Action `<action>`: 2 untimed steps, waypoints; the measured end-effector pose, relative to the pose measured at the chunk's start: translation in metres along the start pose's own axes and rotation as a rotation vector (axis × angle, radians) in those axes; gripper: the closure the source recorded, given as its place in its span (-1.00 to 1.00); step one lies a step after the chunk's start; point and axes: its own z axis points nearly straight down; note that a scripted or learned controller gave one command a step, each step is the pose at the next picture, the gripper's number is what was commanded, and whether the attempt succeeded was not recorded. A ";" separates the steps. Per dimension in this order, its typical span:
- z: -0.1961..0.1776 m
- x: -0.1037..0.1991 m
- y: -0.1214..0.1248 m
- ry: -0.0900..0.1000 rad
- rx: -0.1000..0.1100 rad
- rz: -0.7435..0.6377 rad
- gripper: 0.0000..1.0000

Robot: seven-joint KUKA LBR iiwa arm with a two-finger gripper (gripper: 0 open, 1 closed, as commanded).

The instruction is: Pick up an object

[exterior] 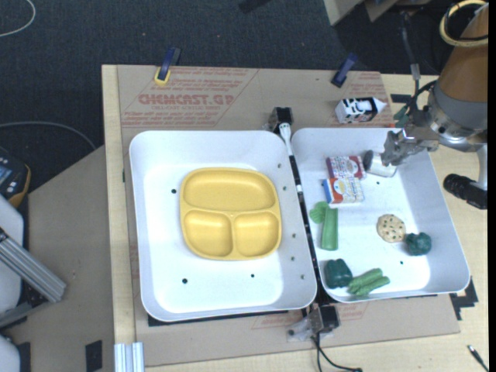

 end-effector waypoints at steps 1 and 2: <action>-0.011 0.000 0.001 0.000 0.001 -0.001 1.00; -0.019 0.061 -0.005 0.005 0.008 -0.006 1.00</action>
